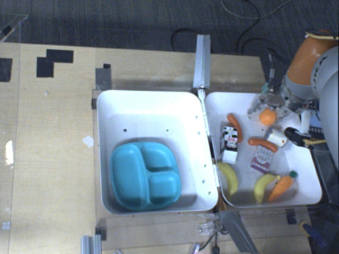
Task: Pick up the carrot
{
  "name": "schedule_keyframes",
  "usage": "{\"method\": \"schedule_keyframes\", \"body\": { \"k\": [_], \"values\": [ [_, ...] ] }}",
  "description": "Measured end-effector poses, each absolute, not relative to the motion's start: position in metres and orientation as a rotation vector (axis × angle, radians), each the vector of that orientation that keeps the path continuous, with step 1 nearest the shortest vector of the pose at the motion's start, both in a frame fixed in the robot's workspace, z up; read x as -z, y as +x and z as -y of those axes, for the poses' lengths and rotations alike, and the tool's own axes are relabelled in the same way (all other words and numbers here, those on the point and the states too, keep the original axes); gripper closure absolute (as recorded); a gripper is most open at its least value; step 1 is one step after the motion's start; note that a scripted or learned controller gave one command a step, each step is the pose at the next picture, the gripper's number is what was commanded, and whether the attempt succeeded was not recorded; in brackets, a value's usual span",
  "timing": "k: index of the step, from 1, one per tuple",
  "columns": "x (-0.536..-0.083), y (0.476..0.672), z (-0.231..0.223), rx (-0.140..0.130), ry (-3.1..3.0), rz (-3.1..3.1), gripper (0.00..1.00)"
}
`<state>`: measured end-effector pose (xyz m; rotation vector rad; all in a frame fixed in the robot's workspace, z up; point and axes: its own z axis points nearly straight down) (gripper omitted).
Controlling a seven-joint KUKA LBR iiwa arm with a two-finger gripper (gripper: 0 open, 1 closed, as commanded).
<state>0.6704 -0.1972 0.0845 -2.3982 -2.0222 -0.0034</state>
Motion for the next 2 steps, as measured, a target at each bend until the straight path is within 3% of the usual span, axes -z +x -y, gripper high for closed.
{"method": "schedule_keyframes", "body": {
  "k": [1, 2],
  "values": [
    [-0.094, 0.673, 0.197, 0.004, -2.398, 2.036, 1.00],
    [-0.208, 0.670, 0.158, 0.000, -2.695, 1.616, 1.00]
  ]
}}
